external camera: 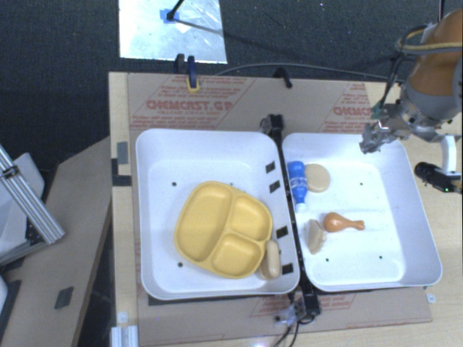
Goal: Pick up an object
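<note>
The grey arm (434,71) reaches in from the right, its claw (372,139) hanging over the right bin's (405,266) far rim; whether it grips anything I cannot tell. The yellow divided tray (221,230) fills the left bin (155,194). In the right bin, an orange drumstick-shaped toy (341,223) lies lengthwise left-right, narrow end pointing right.

The arm (434,71) has an orange band above a grey wrist, with yellowish cables looped over its top. Its small gripper (375,137) is grey metal with dark parts.
</note>
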`<state>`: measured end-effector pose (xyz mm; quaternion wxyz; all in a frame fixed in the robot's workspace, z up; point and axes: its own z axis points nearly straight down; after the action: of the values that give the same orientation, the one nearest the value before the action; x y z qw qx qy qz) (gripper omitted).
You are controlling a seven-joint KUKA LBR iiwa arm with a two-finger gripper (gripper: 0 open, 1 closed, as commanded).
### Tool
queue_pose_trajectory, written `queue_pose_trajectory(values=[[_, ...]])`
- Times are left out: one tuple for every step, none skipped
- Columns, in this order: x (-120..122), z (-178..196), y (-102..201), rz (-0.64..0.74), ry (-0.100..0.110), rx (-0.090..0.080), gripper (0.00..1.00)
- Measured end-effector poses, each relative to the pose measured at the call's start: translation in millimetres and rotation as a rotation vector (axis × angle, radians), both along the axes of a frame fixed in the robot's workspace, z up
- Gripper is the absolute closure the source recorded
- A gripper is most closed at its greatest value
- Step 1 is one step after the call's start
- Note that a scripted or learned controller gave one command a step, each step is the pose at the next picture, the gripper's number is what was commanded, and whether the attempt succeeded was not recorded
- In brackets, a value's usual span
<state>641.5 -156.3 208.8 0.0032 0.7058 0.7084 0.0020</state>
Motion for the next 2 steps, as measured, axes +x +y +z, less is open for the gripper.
queue_pose_trajectory(values=[[6, 45, 0, 0.001, 0.000, 0.000, 1.00], [-14, 47, 39, 0.004, 0.006, 0.003, 1.00]])
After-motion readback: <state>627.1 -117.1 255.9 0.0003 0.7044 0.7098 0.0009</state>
